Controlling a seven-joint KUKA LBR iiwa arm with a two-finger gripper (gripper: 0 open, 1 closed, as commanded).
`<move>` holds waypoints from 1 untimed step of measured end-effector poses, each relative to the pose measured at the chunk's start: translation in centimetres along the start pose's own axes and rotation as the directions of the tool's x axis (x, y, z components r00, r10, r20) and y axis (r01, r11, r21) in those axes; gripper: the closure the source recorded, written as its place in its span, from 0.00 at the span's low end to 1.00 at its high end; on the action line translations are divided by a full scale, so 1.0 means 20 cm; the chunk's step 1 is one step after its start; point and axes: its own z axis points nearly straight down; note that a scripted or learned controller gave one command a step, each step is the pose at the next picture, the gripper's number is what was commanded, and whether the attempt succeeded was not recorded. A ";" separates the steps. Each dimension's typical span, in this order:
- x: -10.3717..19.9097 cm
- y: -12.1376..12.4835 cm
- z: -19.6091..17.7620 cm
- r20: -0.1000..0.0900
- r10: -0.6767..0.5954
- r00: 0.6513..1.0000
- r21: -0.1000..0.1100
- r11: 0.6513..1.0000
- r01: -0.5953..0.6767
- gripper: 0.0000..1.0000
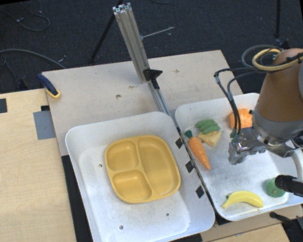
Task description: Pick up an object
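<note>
Gripper (238, 152) low over bare floor of right bin (231, 182), holding nothing visible; jaw gap too small and dark to tell. Orange (242, 118) just behind it, partly hidden by cable. Carrot (199, 153) to its left, near bin's left wall; green-and-yellow toy (208, 131) just above carrot. Banana (243, 200) near front rim, green item (274, 188) beside it. Yellow tray (142, 168) in left bin (98, 212).
</note>
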 end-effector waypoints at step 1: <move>0.01 -0.02 -0.31 0.000 -0.001 1.000 -0.001 1.000 0.001 1.00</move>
